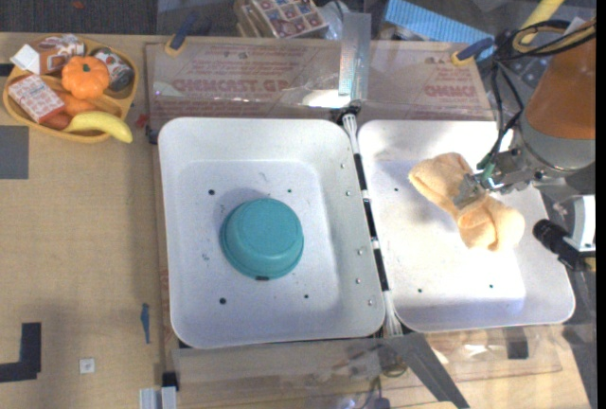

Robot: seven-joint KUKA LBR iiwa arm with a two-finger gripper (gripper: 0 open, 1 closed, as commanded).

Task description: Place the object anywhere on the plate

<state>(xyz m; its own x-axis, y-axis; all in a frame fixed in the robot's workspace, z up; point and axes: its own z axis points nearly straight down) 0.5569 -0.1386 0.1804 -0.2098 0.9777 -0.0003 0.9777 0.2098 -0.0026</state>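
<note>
The arm's gripper [471,192] was down in the right bin [417,293], near its right edge, with its fingers pressed into a pale yellow cloth [445,178]; whether they were clenched on the fabric could not be told. The cloth lay crumpled across the upper middle of that bin. The teal plate [262,238] sat upside-down at the centre of the left bin [189,161], well apart from the cloth
</note>
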